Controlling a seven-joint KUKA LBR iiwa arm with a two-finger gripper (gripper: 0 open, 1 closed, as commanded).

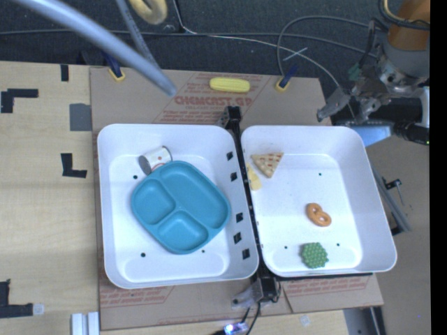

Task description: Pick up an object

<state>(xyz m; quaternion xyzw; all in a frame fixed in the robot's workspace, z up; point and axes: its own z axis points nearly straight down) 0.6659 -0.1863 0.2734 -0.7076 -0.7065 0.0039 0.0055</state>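
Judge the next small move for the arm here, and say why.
Probably swing the gripper in over the right bin and stop above the pretzel. The gripper sits outside the bin's far right corner, away from every item, and the pretzel lies alone on bare floor, apart from the waffle wedge and green ball.

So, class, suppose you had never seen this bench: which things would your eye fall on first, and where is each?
The blue divided tray stands out first, filling much of the left bin, with a small cup lying beside its upper left corner. Next come the small toy foods in the right bin: a waffle wedge, a pretzel and a green lump. The arm's hand sits above that bin's upper right corner.
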